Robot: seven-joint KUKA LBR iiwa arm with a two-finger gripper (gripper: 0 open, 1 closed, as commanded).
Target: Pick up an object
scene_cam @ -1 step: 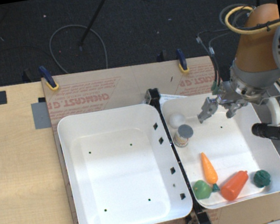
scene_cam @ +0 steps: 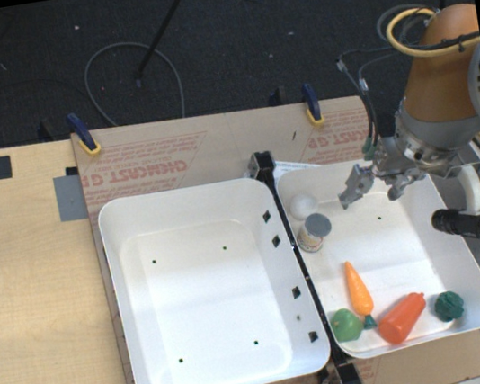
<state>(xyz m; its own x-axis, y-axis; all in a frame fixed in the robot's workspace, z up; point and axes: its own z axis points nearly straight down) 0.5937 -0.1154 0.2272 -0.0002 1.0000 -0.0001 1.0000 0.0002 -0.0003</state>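
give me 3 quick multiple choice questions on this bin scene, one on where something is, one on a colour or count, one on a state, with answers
1. Where does the carrot lie?
A. in the left bin
B. in the right bin
C. on the cardboard outside the bins

2. What colour is the ball near the right bin's lower right corner?
A. dark green
B. yellow
C. white

3. What is the state of the claw?
A. shut on the carrot
B. shut on the small can
C. open, holding nothing

Answers:
1. B, the carrot rests in the right bin, just above the green item and the red-orange item.
2. A, the ball is plainly dark green.
3. C, its fingers stand spread above the bin's upper part, with nothing between them; the small can sits apart to the left.
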